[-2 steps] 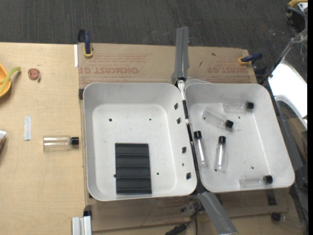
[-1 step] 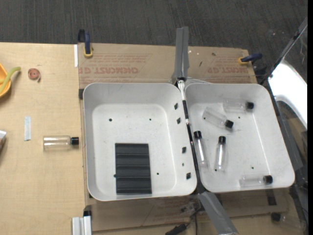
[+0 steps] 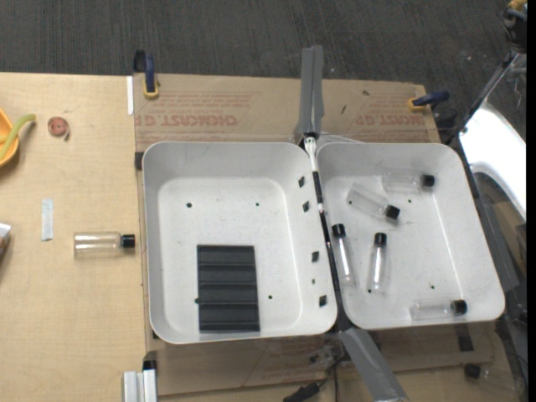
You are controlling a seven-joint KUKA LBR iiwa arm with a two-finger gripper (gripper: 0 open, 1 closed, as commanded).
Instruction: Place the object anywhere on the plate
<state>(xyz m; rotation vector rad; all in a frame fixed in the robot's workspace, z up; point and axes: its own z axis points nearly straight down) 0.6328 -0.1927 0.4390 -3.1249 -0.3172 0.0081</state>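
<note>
Across right bin [image 3: 429, 243]: five clear black-capped vials [image 3: 378, 262] lying flat, scattered. Left bin [image 3: 226, 195]: black ribbed plate [image 3: 227, 289], well apart from vials.

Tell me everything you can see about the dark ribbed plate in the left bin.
The dark ribbed plate is a near-black rectangle, matte, perhaps rubber or plastic. Three grooves across it split it into four raised bands. It lies flat on the floor of the left bin, toward the near wall and slightly left of centre, its long side running front to back. Nothing rests on it; the vials lie in the other bin.
</note>
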